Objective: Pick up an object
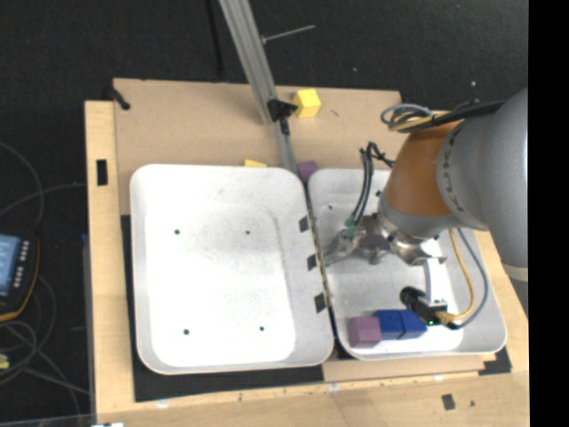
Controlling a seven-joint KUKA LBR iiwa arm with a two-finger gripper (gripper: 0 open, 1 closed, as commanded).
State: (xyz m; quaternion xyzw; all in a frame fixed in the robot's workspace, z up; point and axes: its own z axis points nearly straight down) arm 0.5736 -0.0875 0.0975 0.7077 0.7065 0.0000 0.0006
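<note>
Floor: dark, almost black, around the bench; cables trail at the left, beside a small device (16, 274) with a lit screen at the left edge.
Bench (178, 127): tan board, seen from above at a slant; it bears two shallow white bins side by side.
Left bin (218, 265): white, rounded corners; a few small dark dots mark its floor.
Right bin (476, 327): white, touching the left bin along a seam with small dark clips; the arm covers much of its middle.
Arm (471, 176): grey, with an orange band (418, 181) above the wrist; it reaches in from the right and hangs over the right bin; cables loop around the wrist.
Pincer (351, 238): over the left part of the right bin, near the seam; whether it is spread or pressed together I cannot tell, since the wrist and cables blur it.
Blue block (400, 323): on the right bin's floor near the front edge, apart from the pincer.
Purple block (364, 331): just left of the blue block, touching or nearly so.
Rail (253, 56): grey metal bar, slanting from the top edge down to the back of the bins.
Yellow block (308, 102): on the bench behind the bins, just beside the rail.
Small purple piece (308, 170): at the back rim, between the two bins.
</note>
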